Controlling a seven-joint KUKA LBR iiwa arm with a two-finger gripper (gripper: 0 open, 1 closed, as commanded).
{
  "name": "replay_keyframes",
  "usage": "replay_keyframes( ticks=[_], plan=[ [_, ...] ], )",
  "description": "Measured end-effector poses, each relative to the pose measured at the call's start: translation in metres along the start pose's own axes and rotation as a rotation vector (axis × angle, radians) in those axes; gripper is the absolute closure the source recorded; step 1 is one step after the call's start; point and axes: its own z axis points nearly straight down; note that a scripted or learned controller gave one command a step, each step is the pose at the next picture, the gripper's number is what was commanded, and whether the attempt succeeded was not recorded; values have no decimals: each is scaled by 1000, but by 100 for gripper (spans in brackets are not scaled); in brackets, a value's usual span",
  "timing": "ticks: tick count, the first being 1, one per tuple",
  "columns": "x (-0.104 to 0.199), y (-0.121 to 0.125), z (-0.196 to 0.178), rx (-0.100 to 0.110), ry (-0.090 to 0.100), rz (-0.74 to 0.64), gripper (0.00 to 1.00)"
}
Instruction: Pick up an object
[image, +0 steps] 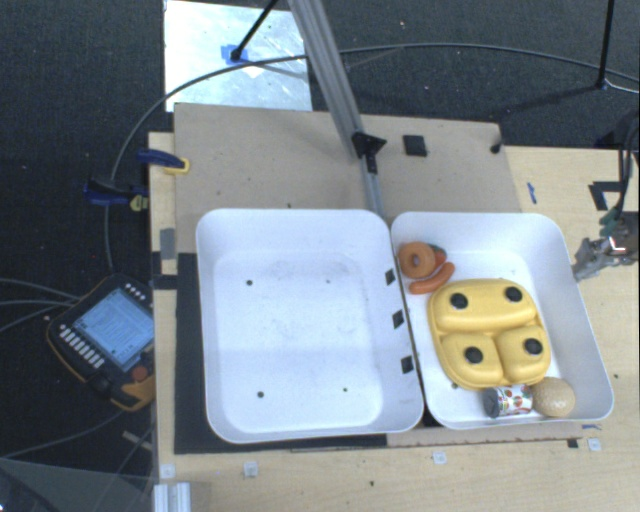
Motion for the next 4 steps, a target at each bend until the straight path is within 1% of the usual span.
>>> replay_keyframes(
  ticks=[1,3,4],
  plan=[
    [46,17,18,5,3,-4,100],
    [131,37,29,4,4,-4,100],
    [178,56,43,5,4,-4,100]
  ],
)
